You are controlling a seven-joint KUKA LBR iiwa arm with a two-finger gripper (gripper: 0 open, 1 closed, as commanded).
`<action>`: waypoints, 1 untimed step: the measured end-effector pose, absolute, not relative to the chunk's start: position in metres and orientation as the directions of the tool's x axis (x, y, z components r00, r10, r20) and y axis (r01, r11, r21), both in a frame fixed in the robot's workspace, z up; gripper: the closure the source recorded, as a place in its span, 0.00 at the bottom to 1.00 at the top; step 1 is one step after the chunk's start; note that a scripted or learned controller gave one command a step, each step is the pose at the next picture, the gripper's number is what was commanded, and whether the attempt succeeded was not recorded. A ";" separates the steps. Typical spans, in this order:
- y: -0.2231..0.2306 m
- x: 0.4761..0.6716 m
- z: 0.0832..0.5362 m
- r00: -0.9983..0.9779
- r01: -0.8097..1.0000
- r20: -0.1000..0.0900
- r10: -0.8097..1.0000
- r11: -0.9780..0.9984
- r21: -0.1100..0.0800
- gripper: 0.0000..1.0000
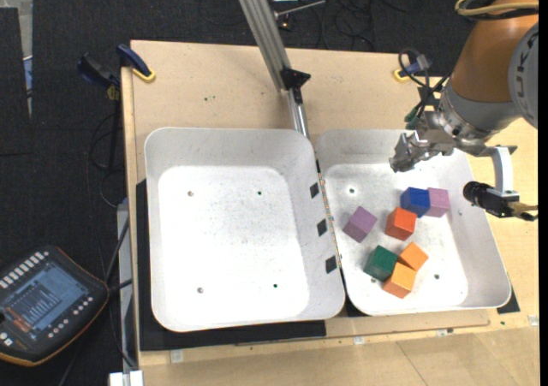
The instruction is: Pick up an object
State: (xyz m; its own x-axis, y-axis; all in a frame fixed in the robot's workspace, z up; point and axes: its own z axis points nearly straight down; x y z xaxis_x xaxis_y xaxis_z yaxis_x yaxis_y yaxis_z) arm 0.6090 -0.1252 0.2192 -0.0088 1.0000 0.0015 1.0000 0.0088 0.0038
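Six blocks (396, 239) clustered in right bin (479, 290), loosely heaped, likely for random grasp tries. Gripper (404, 158) poised above bin's far edge, near blue block (416, 199); finger state impossible to tell.

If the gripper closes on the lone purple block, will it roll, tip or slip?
The purple block looks like a flat-faced cube, so it should probably not roll or tip. It appears rigid, likely light for its size. It lies apart from the orange block, so a push may slide it across the smooth right bin.
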 end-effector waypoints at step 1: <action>-0.073 0.632 0.222 -0.009 1.000 0.001 1.000 0.009 0.004 1.00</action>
